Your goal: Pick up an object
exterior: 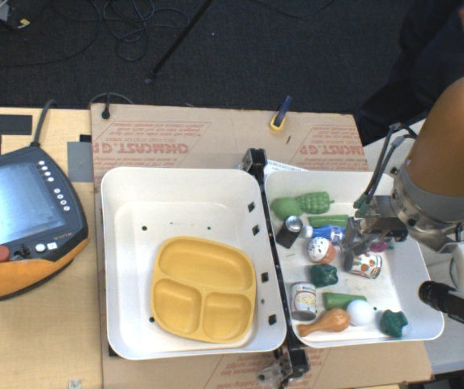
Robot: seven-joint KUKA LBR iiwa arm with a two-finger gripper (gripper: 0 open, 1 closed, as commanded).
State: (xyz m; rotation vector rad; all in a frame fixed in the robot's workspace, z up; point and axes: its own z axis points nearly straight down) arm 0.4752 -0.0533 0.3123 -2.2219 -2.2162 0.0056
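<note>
the gripper (359, 254) hangs low in the right bin (432, 318), among the clutter; whether it is spread or pinched together cannot be told from this angle, and nothing shows clearly between its tips. just beside it on its right lies one small red-and-white cup (368, 265), tipped on its side, touching or nearly touching the gripper. to its left sits one round toy (321, 250), white and orange, and under that one dark green lump (325, 275).

further up the bin lies one big green bumpy toy (302, 204), with one grey cap (294, 223) just below it and one thin green stick (329, 220) beside the cap. near the bin's front there is one tin (304, 299) with a label, one green piece (341, 301) beside it, one white ball (360, 312), one orange drumstick (326, 323) touching the ball, and one more dark green lump (393, 322) in the front right corner. that makes two dark green lumps in all.

the left bin (126, 209) holds one yellow tray (204, 288) with three sections. the two bins stand side by side on brown cardboard (183, 140). to the left of them, well apart, rests one pendant (21, 217) with a grey screen and orange base. the arm (442, 160) comes in from the right.
</note>
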